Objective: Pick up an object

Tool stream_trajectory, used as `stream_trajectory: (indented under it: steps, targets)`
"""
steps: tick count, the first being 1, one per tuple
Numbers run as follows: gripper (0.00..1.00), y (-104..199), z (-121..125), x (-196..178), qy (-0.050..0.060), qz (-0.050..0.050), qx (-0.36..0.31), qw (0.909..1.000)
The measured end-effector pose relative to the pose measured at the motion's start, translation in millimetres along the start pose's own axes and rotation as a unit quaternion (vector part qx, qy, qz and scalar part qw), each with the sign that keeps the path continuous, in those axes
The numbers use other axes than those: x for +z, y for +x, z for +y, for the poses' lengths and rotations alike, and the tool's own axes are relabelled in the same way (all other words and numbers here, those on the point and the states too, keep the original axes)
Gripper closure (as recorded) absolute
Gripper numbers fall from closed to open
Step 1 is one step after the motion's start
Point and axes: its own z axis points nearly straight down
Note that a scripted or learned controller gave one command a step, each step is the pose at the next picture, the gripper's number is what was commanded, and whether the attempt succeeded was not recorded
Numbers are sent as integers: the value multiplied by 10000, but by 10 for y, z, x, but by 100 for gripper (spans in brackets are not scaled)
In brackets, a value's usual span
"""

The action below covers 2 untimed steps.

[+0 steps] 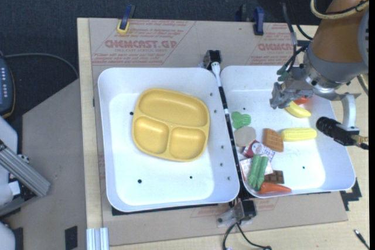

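bench (176, 38): brown board | on it: 2 white bins, left bin (117, 143), right bin (328, 175), side by side

Yellow divided plate (170, 125), white bins (117, 173), yellow corn (299, 134), orange carrot (275, 188), green cucumber (256, 170)

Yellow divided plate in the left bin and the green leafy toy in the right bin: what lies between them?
In the camera view, between the yellow divided plate and green leafy toy run only the bins' adjoining white rims, topped by a black cable.

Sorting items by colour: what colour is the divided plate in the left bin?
Yellow. The divided plate shows best in the camera view.
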Motion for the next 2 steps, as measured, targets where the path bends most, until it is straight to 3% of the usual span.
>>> stream_trajectory:
  steps: [2]
  targets:
    - [100, 1041, -55, 99, 0, -2, -2, 10000]
